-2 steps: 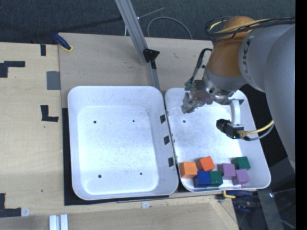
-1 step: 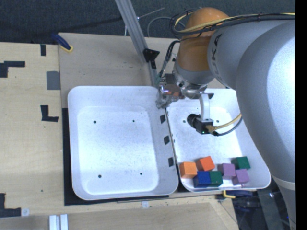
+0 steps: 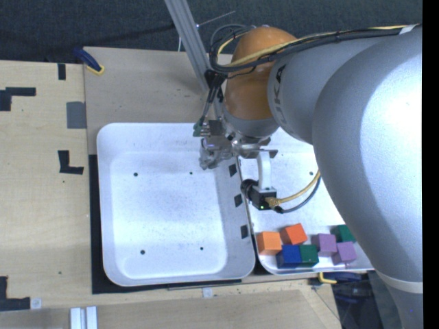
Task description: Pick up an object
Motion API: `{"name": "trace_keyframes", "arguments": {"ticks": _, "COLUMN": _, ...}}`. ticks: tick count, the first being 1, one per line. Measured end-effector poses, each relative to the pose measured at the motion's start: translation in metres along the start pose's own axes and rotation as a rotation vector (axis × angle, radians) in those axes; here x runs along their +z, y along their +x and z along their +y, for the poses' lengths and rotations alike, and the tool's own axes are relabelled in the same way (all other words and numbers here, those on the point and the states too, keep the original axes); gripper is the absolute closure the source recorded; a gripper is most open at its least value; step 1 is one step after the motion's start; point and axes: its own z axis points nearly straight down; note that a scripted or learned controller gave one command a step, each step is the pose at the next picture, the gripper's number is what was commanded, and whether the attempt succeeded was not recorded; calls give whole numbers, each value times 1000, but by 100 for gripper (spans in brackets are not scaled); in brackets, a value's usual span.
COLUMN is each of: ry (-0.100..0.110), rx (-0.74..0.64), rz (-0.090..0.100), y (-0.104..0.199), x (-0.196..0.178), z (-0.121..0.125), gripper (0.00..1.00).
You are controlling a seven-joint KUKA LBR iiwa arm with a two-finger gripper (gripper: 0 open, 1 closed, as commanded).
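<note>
Several small blocks lie at the near end of the right bin (image 3: 302, 170): an orange one (image 3: 269, 241), a red-orange one (image 3: 295, 234), a blue one (image 3: 291, 254), a green one (image 3: 309, 254) and two purple ones (image 3: 326, 242). My gripper (image 3: 211, 153) hangs over the far right corner of the left bin (image 3: 113, 184), well away from the blocks. Nothing shows in its grasp. The grey arm and its orange band (image 3: 250, 74) hide much of the right bin.
The left bin has a bare white floor with a few dark dots. A black clip with a cable (image 3: 259, 197) hangs below the wrist over the ridge between the bins. A grey metal post (image 3: 185, 26) slants up behind the gripper. Wooden bench surrounds both bins.
</note>
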Motion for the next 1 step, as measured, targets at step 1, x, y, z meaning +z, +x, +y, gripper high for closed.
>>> {"name": "trace_keyframes", "arguments": {"ticks": 1, "ry": -7, "rx": 5, "rz": -1, "y": -16, "x": -42, "z": -6, "gripper": 100}}
